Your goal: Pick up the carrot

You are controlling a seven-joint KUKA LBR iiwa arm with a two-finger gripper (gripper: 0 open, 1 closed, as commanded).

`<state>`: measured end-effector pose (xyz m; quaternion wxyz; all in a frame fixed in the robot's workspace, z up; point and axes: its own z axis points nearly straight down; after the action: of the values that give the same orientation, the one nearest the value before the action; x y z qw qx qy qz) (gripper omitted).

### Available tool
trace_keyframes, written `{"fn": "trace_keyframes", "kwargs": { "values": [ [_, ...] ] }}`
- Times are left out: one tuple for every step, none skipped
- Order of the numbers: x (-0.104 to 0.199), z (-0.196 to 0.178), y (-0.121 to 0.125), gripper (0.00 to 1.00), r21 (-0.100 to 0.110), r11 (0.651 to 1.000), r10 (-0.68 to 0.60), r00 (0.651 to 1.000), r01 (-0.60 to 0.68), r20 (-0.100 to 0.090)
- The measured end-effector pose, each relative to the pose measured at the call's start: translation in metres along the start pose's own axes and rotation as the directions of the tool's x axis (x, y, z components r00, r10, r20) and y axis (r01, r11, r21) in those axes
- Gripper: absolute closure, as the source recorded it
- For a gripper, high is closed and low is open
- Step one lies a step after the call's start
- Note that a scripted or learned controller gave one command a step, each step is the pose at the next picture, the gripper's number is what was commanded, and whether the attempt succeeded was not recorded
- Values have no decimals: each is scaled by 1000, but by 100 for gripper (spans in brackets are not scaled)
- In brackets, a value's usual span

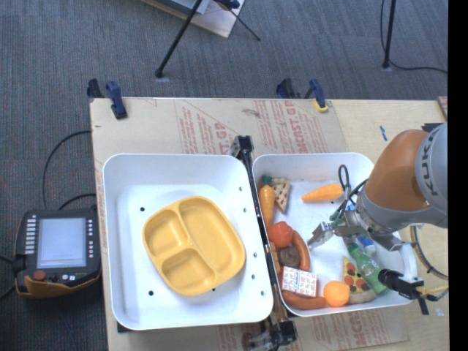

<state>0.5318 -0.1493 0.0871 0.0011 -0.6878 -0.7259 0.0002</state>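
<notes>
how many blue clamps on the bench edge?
2. One blue clamp at the bench's far left corner, the other blue clamp on the far edge above the right bin. Others may be hidden.

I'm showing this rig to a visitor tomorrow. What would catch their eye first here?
The yellow divided tray fills the left bin. The right bin is crowded with toy food, the carrot near its far wall. The grey and orange arm reaches in from the right, its gripper over the food.
</notes>
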Motion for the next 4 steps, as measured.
{"fn": "trace_keyframes", "kwargs": {
  "values": [
    [-29,-6,98,0,-7,1000,-5,1000,5,-5],
    [16,-1,113,0,-1,962,273,962,-273,0],
    [1,0,70,0,1,898,441,898,-441,0],
    [7,-1,113,0,-1,801,599,801,-599,0]
  ]
}}
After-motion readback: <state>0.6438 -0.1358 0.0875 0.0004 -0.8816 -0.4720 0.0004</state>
